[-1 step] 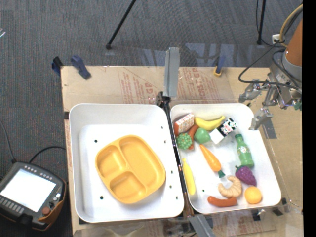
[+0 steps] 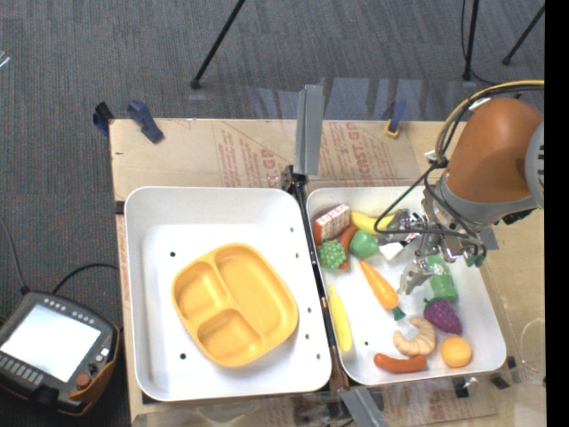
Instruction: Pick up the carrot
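Note:
The carrot (image 2: 380, 285), orange with a small green tip, lies slantwise in the middle of the right bin (image 2: 493, 323). My gripper (image 2: 426, 270) hangs low over the bin just right of the carrot, close to it but apart from it. Its fingers look open with nothing between them. The orange wrist band (image 2: 493, 154) sits above it and hides part of the bin's far right.
Around the carrot lie a green pepper (image 2: 364, 244), broccoli (image 2: 332, 255), a red carton (image 2: 332, 221), a banana (image 2: 369, 221), corn (image 2: 340, 318), purple grapes (image 2: 443, 315), a shrimp (image 2: 416, 336), a sausage (image 2: 399, 363) and an orange (image 2: 456, 352). The left bin (image 2: 151, 212) holds a yellow divided plate (image 2: 234, 303).

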`<state>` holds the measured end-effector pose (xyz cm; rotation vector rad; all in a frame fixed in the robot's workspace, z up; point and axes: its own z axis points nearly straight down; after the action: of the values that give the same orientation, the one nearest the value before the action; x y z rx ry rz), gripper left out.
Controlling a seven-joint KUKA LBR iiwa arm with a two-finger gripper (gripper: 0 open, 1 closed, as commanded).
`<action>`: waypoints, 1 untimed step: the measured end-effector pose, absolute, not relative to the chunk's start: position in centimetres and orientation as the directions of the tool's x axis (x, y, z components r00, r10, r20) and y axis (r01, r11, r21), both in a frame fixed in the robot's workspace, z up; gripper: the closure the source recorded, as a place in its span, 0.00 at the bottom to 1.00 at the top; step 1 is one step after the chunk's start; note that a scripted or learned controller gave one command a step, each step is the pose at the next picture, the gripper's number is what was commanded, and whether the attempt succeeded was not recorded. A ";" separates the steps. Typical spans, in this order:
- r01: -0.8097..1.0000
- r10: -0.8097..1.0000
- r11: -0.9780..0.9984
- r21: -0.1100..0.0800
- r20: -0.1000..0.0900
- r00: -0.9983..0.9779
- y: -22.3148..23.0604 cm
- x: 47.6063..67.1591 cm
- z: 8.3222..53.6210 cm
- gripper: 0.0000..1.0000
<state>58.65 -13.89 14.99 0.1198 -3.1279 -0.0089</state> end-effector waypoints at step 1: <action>-0.033 -0.033 0.999 0.004 0.009 -0.999 -10.5 55.0 8.3 0.00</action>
<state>55.00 -10.51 8.34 0.0520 -3.1325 -0.0066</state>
